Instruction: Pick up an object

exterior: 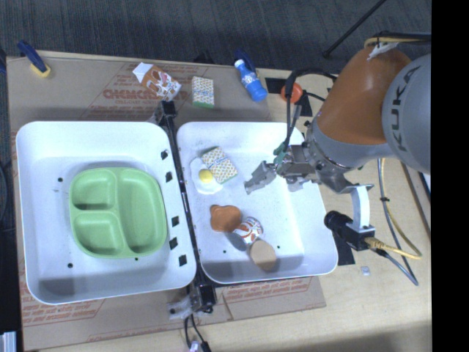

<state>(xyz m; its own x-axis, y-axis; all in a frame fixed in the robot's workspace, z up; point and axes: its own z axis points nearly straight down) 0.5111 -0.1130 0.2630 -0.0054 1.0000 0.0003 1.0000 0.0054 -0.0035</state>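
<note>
The hand [258, 180] hangs over the right bin [308, 259], fingers empty.

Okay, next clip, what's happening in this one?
A KUKA arm reaches in from the right over the right bin, its gripper hanging above the bin floor with nothing between its fingers. Below it lie a fried-egg toy, a patterned packet, a brown piece and a small bottle. The left bin holds a green divided tray.

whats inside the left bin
A green divided plate lies in the left bin, its three compartments bare. The bin floor under the plate is covered, so nothing there can be judged.
</note>
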